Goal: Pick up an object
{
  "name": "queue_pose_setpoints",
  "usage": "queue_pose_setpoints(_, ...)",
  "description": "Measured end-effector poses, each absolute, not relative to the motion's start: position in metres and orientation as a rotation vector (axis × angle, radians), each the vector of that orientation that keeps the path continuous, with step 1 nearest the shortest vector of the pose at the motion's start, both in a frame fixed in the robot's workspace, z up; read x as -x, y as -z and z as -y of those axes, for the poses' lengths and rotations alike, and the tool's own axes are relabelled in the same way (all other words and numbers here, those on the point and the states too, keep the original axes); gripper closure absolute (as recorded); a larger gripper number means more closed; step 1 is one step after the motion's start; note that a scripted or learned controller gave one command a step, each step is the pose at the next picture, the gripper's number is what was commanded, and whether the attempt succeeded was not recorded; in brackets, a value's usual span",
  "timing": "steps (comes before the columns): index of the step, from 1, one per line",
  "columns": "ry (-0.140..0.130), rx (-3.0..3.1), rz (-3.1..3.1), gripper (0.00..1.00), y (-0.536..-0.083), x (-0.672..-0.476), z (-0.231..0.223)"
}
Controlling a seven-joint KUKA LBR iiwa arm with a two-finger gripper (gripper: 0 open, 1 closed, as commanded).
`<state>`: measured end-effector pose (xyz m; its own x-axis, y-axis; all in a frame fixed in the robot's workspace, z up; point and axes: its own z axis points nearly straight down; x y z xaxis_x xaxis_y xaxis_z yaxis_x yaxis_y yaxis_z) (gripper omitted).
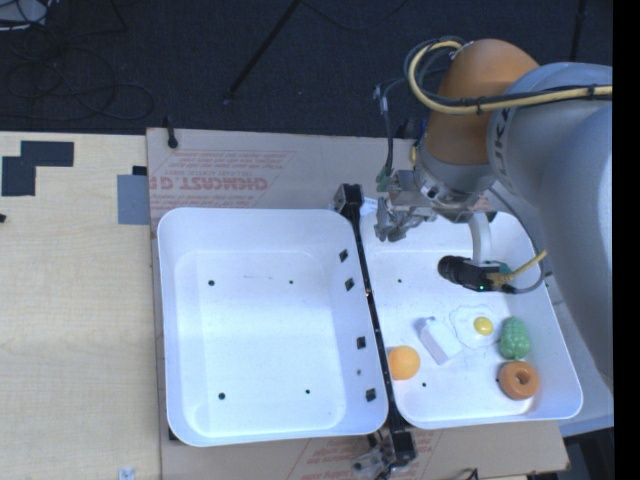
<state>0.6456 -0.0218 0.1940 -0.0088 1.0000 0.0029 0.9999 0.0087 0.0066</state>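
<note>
At the near end of the bin (412, 298) I reach into, a brown doughnut (518, 379) lies by the corner and an orange ball (404, 362) lies by the divider. Just behind them a green lump (516, 338), a toy fried egg (474, 325) and a small white block (434, 340) sit close together. Farther back, my hand (393, 224) hangs over the bin's far corner, well apart from them. I cannot tell whether it is released or clenched.

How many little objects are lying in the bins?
5, all in the right bin: orange ball, white block, fried egg, green lump, doughnut. The arm may hide others.
</note>
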Motion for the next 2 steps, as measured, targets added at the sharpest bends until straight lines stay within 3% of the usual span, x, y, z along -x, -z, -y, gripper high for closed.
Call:
queue_pose_setpoints(1, -0.005, -2.214, -2.229, 1.0, -0.253, -0.644, -0.066)
queue_pose_setpoints(2, -0.013, -2.209, -2.228, 1.0, -0.381, -0.63, -0.15)
